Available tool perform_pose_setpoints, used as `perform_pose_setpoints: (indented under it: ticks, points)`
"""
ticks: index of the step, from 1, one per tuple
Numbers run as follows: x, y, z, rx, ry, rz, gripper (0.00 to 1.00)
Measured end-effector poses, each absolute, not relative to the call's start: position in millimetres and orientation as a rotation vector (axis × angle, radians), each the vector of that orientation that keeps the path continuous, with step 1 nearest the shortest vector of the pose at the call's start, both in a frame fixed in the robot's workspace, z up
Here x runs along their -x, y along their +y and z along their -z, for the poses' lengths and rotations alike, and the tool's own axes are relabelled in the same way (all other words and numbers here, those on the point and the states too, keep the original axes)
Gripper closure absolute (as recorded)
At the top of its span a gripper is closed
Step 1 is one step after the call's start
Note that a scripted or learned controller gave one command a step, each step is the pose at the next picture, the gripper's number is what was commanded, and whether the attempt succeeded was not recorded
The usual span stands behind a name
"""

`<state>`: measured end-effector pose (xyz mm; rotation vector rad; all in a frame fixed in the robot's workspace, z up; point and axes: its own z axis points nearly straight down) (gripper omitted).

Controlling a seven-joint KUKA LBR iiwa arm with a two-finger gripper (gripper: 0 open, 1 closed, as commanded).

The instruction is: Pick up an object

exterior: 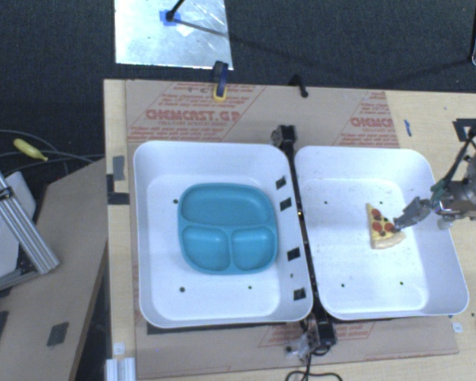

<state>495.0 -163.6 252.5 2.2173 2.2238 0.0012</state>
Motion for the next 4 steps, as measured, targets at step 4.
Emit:
perform_pose_setpoints:
  ticks: [4]
  points:
    - [-576.2,-145,-85,-2.204,2.230,-0.008,0.00]
